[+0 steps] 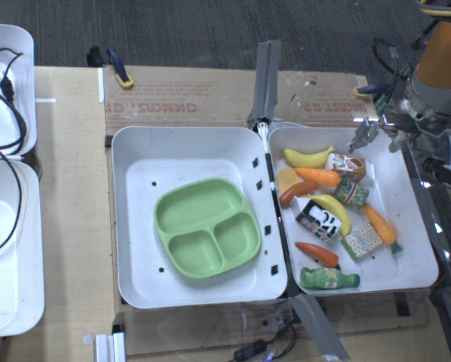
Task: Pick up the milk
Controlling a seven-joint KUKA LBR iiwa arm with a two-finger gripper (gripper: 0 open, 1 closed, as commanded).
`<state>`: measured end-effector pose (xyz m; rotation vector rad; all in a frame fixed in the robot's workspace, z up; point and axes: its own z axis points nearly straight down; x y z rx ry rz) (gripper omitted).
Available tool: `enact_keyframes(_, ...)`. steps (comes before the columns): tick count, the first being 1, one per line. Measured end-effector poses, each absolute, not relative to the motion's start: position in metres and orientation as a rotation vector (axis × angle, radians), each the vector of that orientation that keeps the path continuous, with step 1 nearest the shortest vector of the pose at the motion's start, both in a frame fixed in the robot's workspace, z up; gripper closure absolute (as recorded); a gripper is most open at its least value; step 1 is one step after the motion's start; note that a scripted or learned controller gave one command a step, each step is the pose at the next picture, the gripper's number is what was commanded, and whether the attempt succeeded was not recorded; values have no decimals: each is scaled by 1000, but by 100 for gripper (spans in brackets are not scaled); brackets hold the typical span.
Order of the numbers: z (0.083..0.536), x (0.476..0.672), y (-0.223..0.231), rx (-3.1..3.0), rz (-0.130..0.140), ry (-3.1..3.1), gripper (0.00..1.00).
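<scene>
The milk (pixel 318 219) is a small carton with black and white cow patches. It lies on its side near the middle of the right bin (pixel 418 225), among other toy food. My gripper (pixel 377 137) hangs over the bin's far right corner, up and to the right of the milk and well apart from it. It is open with nothing between its fingers. The arm's orange band (pixel 444 62) is above it at the right edge.
Around the milk lie two bananas (pixel 308 157), carrots (pixel 317 176), a red pepper (pixel 316 253), a green bottle (pixel 328 279), a cracker box (pixel 361 240) and a small can (pixel 351 194). The left bin (pixel 135 202) holds a green divided tray (pixel 207 227). Cables lie at far left.
</scene>
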<state>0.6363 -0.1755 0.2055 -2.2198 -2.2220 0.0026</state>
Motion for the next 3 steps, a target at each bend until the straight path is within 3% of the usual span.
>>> enact_keyframes(1,116,657,-203,-2040,-12,-2414,0)
enact_keyframes(2,108,635,-185,-1942,-20,-2510,0)
enact_keyframes(3,108,625,-179,-1803,-19,-2613,0)
